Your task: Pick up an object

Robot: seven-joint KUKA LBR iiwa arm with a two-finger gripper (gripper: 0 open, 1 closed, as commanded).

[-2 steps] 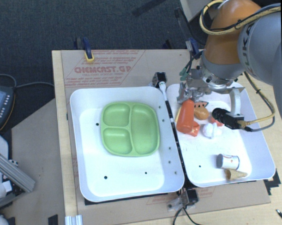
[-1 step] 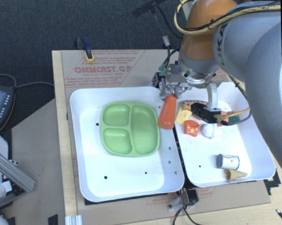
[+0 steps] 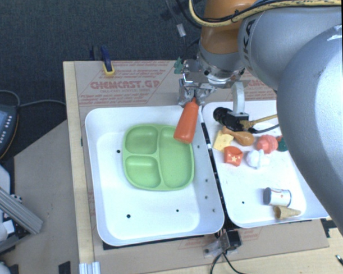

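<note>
the gripper (image 3: 191,98) sits at the far edge of the left bin (image 3: 105,181), close to the wall it shares with the right bin (image 3: 252,201). its fingers are clenched on the top end of an orange carrot-shaped toy (image 3: 187,124). the exact contact is hard to make out at this angle, but the toy's upper end appears to sit between them. the toy hangs tilted, its lower end over the upper right corner of the green divided plate (image 3: 158,156), which lies flat in the left bin.

in the right bin a cluster lies near the far end: a yellow wedge (image 3: 223,141), a brown piece (image 3: 243,138), a red piece with a star (image 3: 233,155), a white lump (image 3: 253,158) and a pinkish-red round thing (image 3: 266,143). nearer the front edge lie a small white cylinder (image 3: 276,196) and a tan cone (image 3: 287,212), just beside each other.
</note>
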